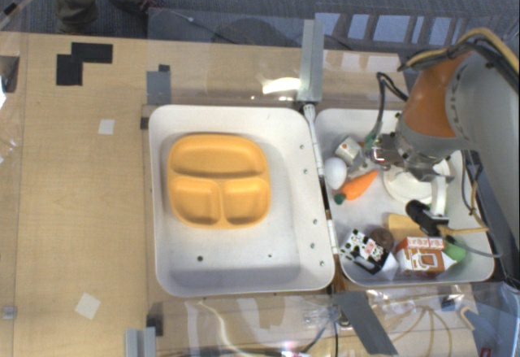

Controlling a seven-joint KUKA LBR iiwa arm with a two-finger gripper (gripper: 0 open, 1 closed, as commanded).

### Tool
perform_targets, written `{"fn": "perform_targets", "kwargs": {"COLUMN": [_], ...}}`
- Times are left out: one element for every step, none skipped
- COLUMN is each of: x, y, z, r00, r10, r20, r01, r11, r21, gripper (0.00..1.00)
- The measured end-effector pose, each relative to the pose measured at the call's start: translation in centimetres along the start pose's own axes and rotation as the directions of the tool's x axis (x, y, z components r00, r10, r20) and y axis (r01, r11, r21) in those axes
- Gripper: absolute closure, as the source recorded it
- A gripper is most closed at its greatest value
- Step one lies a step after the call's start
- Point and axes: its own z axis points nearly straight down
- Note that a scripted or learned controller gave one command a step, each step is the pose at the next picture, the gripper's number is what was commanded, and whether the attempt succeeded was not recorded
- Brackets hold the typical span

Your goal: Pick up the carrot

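The carrot (pixel 360 184), orange with a green stub at its lower left end, lies tilted in the left part of the right bin (pixel 484 267). My gripper (pixel 380 155) hangs just above and to the right of the carrot's thick end, below the orange-banded wrist. From this angle the wrist hides much of the gripper, and I cannot make out whether it touches the carrot. Nothing shows as lifted.
A white egg (pixel 335 171) sits right beside the carrot's left end, and a small white block (pixel 349 150) above it. Near the bin's front lie a black-and-white patterned box (pixel 363 248), a red-and-white carton (pixel 420 256) and a green piece (pixel 455 251). The left bin (pixel 187 266) holds a yellow divided tray (pixel 218 179).
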Motion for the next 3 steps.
{"fn": "perform_targets", "kwargs": {"x": [-0.1,0.1,6.0], "y": [-0.6,-0.7,-0.8], "z": [0.1,-0.7,-8.8], "r00": [0.999,1.0,0.997], "r10": [0.036,0.029,0.075], "r20": [-0.005,-0.008,-0.015], "r01": [-0.036,-0.03,-0.075], "r11": [0.999,0.999,0.997], "r21": [-0.019,-0.014,0.012], "gripper": [0.0,1.0,1.0]}}
